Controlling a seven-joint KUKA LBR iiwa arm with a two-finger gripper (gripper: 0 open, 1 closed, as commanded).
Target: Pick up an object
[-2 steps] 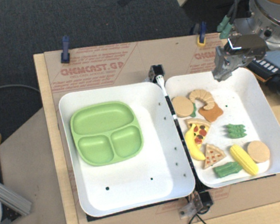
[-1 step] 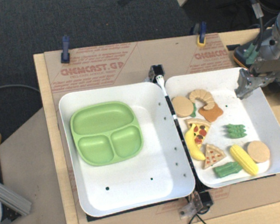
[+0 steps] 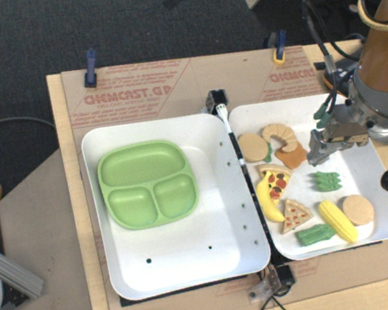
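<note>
Arm (image 3: 376, 66) reached in from right over right bin (image 3: 375, 159). Jaws (image 3: 321, 147) hung above bin's upper middle, just right of brown croissant-like piece (image 3: 284, 146); whether wide or narrow could not be told, nothing seen between them. Toy food lay in right bin: round cookie (image 3: 253, 147), banana (image 3: 267, 197), two pizza slices (image 3: 277, 178), green leafy piece (image 3: 326, 181), corn (image 3: 337, 221), green bean (image 3: 314, 235), tan disc (image 3: 359, 209). Left bin (image 3: 124, 269) held green divided plate (image 3: 147, 184). Both bins sat on desk (image 3: 133, 87).
</note>
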